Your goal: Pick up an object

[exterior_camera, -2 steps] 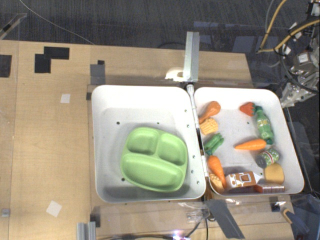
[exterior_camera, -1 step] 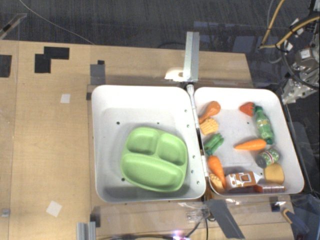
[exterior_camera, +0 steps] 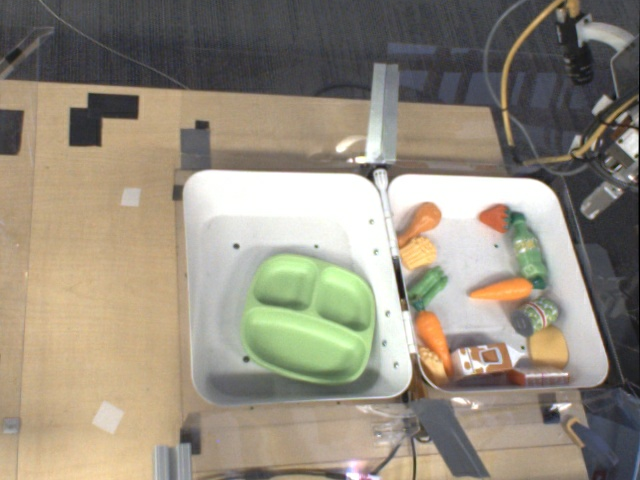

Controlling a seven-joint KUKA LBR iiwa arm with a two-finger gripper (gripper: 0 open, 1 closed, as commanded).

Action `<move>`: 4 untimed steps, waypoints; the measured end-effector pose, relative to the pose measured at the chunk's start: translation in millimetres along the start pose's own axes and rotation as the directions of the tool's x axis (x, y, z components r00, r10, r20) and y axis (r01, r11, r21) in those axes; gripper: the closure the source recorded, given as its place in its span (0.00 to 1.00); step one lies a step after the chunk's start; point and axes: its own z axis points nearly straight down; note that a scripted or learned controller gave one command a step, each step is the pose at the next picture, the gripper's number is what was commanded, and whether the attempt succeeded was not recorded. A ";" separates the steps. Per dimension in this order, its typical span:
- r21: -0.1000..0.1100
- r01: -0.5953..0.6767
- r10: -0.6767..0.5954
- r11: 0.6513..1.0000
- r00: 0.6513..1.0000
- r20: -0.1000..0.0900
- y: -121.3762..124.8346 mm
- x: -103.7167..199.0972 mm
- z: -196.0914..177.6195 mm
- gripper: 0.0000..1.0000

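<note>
The carrot (exterior_camera: 500, 290) lies alone mid-right bin (exterior_camera: 560, 208), right of the tray (exterior_camera: 308, 318). It looks light, stiff, smooth plastic; gripping across its thick middle seems safest. The gripper's (exterior_camera: 600, 200) state cannot be told.

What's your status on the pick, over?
Hand parked off the right bin's far right corner, nothing seen in it. Toy food untouched: carrot, bottle, corn. Green tray alone in left bin. Path clear.
</note>
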 end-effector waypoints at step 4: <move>0.001 0.101 -0.101 0.995 0.995 -0.002 70.2 -96.5 -0.9 1.00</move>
